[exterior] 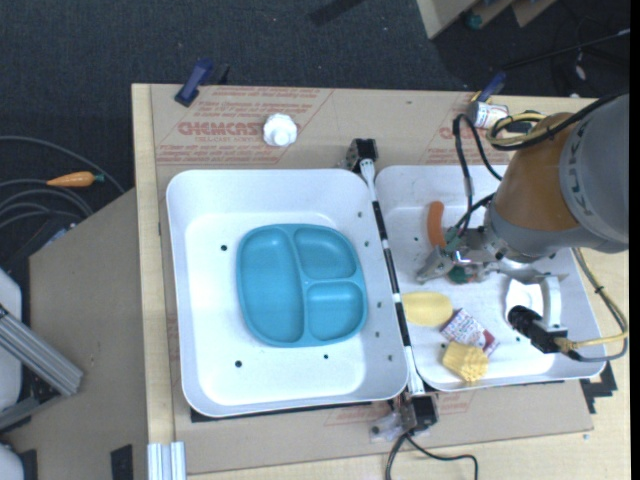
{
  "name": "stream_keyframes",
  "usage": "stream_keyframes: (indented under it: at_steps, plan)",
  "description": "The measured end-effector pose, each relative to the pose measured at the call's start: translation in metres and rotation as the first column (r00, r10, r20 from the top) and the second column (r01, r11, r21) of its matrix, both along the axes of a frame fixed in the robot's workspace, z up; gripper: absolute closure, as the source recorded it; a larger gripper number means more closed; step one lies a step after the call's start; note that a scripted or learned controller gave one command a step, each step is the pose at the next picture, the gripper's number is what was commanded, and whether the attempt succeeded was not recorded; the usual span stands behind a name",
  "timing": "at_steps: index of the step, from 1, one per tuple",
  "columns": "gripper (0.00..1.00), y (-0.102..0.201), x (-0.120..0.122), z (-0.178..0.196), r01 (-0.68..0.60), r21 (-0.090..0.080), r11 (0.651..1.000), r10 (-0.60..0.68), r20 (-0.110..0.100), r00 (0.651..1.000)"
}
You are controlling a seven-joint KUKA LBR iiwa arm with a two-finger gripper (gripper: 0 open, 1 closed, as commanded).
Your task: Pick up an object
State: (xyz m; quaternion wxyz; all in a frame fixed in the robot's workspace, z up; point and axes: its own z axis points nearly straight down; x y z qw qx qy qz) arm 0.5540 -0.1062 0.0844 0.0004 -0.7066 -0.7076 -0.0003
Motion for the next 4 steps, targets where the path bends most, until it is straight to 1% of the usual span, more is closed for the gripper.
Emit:
stream_keyframes:
  at_steps: [1, 2, 3, 4]
  plan:
    - [0.0, 0.01, 0.052, 0.0, 0.0, -0.001, 1.0, 0.0, 0.001, 1.0]
    - [1.0, 0.01, 0.052, 0.01, 0.0, -0.001, 1.0, 0.0, 0.002, 1.0]
    - [1.0, 0.093, 0.061, 0.101, 0.0, 0.001, 1.0, 0.0, 0.001, 1.0]
    - [1.0, 0.111, 0.104, 0.145, 0.0, -0.001, 1.0, 0.0, 0.002, 1.0]
